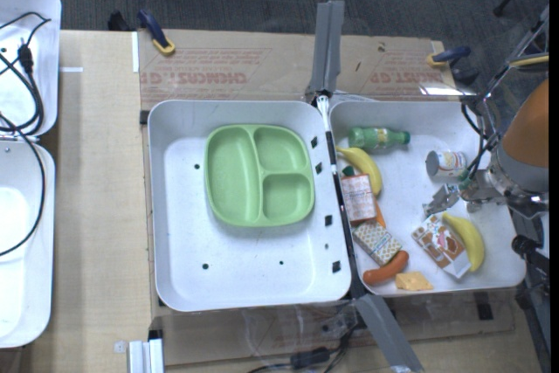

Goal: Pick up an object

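Camera view, looking down from nearest the bench edge: a pale yellow wedge of cheese [412, 280] and a reddish sausage [385, 267] lie at the front of the right white bin [410, 112]. Just behind sit a printed snack packet [439, 245] with a yellow banana [469, 240] beside it. Above these hangs the metal two-finger gripper [439, 203], fingers parted, nothing between them. Farther back rest a second banana [364, 167] and a green plastic bottle [378, 137]. Across in the left white bin [188, 275] lies a green divided plate [259, 175].
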